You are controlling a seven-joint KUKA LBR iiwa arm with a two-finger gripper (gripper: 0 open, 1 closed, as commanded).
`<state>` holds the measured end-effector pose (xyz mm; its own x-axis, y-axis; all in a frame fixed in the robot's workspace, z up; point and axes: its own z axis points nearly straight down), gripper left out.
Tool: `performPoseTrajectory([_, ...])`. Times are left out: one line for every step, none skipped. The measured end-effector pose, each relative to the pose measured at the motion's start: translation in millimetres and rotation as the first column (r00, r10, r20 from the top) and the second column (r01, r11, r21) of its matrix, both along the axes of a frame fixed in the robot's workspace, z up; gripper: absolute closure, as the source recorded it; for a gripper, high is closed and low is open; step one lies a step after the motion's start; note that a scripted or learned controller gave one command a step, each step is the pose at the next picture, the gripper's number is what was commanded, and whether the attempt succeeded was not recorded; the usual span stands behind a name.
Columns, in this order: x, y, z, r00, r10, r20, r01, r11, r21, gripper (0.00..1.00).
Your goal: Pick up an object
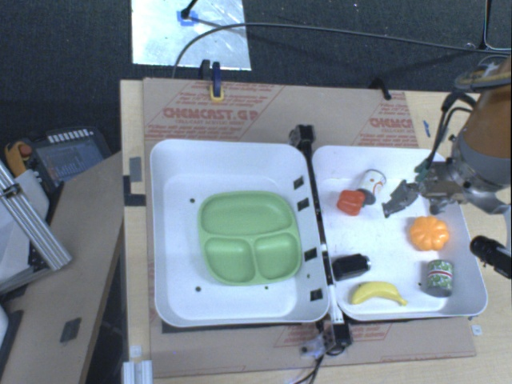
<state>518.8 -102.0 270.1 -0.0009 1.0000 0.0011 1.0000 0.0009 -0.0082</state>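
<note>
Left bin and its surroundings
A green divided plate (245,238) lies in the left white bin (172,182); behind the bin, a yellow clamp (216,86) grips the cardboard sheet (264,114).

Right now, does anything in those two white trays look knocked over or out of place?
Nothing looks spilled or broken. In the right bin, the can and the small white container seem to lie on their sides, and the black object sits against the divider. The green plate sits flat.
</note>
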Motion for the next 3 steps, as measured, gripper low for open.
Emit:
performPoseTrajectory([2,0,5,1.0,0.002,0.01,-0.002,1.0,-0.001,0.0])
performPoseTrajectory([1,0,-37,1.0,0.0,0.005,0.0,1.0,0.0,0.0])
performPoseTrajectory([8,3,-97,1.0,0.0,0.004,0.0,1.0,0.0,0.0])
